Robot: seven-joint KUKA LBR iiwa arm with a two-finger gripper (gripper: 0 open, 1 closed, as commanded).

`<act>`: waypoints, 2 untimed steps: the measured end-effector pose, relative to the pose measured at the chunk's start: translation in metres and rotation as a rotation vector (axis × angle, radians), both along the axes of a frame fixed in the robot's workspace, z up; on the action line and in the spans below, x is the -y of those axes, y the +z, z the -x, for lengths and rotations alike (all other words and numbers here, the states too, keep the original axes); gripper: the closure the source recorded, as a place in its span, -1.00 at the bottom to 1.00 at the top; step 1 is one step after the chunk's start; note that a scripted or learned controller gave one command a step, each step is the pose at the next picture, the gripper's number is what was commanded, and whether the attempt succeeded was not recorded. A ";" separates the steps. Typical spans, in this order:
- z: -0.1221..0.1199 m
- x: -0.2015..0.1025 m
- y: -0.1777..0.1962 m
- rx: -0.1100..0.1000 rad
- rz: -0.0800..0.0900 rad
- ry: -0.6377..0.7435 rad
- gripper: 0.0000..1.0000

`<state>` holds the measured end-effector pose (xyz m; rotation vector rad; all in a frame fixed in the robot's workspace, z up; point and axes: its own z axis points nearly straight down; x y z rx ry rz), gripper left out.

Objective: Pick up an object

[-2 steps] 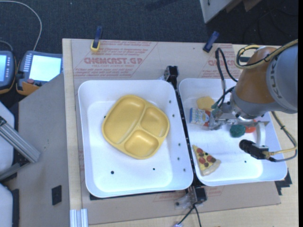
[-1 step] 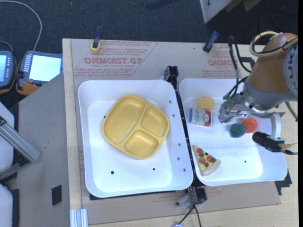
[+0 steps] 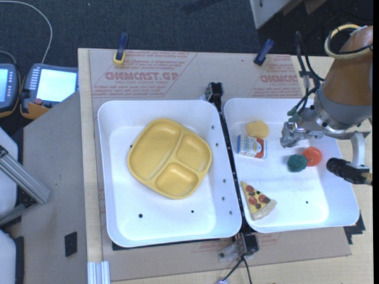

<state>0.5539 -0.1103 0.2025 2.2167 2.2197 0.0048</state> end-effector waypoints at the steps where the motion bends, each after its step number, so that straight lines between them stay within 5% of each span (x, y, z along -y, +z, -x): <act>1: -0.002 0.000 0.054 0.002 0.001 0.000 1.00; 2: -0.013 -0.043 0.044 -0.004 -0.002 0.003 1.00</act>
